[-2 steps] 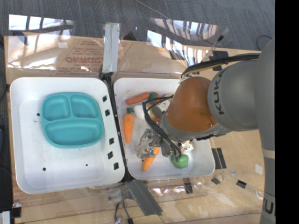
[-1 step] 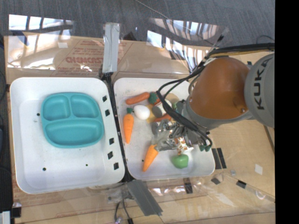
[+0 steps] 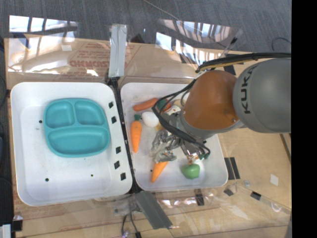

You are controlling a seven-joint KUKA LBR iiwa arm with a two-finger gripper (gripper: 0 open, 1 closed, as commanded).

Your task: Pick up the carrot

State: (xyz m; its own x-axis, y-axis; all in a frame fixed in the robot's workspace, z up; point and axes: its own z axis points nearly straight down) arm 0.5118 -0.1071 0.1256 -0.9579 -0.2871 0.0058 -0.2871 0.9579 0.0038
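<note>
Three carrots lie in the right bin. One carrot lies lengthwise near the bin's left wall, with its green top pointing away from me. A second carrot rests near the front edge. A third carrot sits at the back, partly under the arm's cables. My gripper hangs low over the middle of this bin, just behind the front carrot and to the right of the left one. The orange wrist band hides the bin's back right part.
A white egg-shaped object lies between the back carrot and the left carrot. A green round fruit sits right of the front carrot, close to the gripper. The left bin holds a teal divided plate.
</note>
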